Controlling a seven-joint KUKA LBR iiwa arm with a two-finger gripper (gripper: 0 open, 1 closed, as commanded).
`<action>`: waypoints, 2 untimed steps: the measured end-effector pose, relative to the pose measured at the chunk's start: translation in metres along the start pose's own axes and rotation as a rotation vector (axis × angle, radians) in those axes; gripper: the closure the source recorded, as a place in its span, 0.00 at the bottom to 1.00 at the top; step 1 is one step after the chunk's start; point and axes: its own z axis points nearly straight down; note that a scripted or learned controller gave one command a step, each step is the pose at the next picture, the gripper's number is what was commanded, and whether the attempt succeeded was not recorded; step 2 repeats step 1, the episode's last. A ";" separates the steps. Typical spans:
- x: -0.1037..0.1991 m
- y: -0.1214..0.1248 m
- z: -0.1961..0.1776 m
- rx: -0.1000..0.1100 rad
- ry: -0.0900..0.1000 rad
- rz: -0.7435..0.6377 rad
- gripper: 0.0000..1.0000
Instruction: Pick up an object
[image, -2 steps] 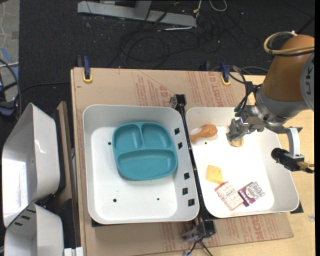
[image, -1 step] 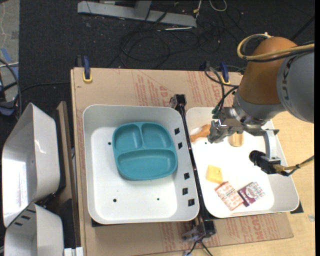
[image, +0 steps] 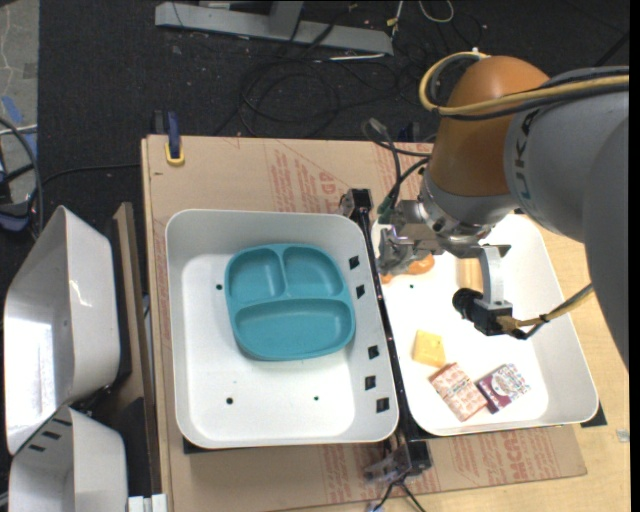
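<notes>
Cardboard-topped table (image: 300, 175), two white bins — jaws (image: 405, 252) over small orange piece (image: 421, 265) in right bin (image: 560, 300), state unclear; best descend centred, clear of bin wall.

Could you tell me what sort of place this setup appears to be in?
Most likely a robotics lab. A grey and orange arm works over two white bins on a cardboard-covered bench, with loose cables on the dark floor. The teal divided plate looks like a test prop.
</notes>
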 end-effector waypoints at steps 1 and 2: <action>0.060 0.000 -0.003 0.001 0.000 0.000 1.00; 0.060 0.000 -0.003 0.001 0.000 0.000 1.00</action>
